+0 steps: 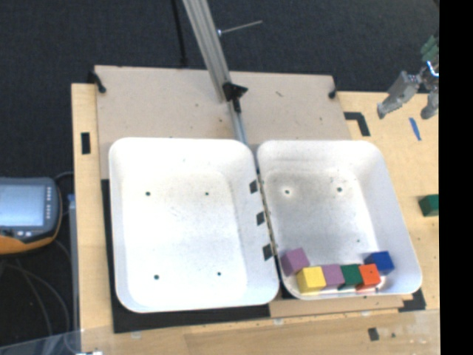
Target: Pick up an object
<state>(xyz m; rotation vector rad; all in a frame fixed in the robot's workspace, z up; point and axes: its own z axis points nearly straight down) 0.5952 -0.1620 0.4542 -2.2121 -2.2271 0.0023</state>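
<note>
Slanted overhead view of both bins [185, 150]

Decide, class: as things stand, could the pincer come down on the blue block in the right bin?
Probably yes. The pincer is beyond the right bin's far corner, and nothing lies over the blue block. But the orange block sits close against it and the bin's wall is close, leaving little room.

The tool [412, 100] shows 2 pale grey metal fingers beneath a greenish, partly blurred fitting.
</note>
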